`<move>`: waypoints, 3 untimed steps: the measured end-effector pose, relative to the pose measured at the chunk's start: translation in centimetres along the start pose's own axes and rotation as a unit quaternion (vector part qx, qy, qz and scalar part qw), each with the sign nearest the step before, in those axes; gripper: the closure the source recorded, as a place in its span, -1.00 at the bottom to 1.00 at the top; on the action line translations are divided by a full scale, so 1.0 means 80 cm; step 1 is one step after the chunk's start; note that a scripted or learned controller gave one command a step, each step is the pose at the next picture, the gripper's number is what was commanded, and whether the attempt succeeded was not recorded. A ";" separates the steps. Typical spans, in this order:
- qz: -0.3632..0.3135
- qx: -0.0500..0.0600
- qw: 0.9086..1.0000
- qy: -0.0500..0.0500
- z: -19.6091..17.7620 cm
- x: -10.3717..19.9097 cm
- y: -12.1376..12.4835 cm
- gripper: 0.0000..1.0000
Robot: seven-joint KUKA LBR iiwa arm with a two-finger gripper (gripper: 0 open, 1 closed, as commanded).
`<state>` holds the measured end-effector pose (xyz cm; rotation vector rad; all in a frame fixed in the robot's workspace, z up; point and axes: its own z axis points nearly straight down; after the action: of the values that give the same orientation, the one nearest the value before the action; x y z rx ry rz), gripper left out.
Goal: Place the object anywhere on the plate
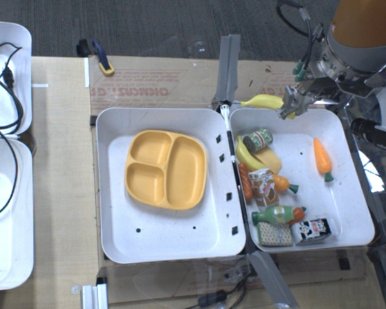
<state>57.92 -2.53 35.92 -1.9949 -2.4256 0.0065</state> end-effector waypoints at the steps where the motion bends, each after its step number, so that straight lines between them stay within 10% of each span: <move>1: -0.006 0.000 1.000 0.001 0.161 0.061 -0.045 1.00; 2: -0.006 0.000 1.000 0.000 0.189 0.133 0.017 1.00; 3: -0.094 -0.006 0.996 0.000 0.328 0.176 -0.076 1.00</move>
<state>49.18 10.06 9.66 -1.7612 -2.6076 -0.0082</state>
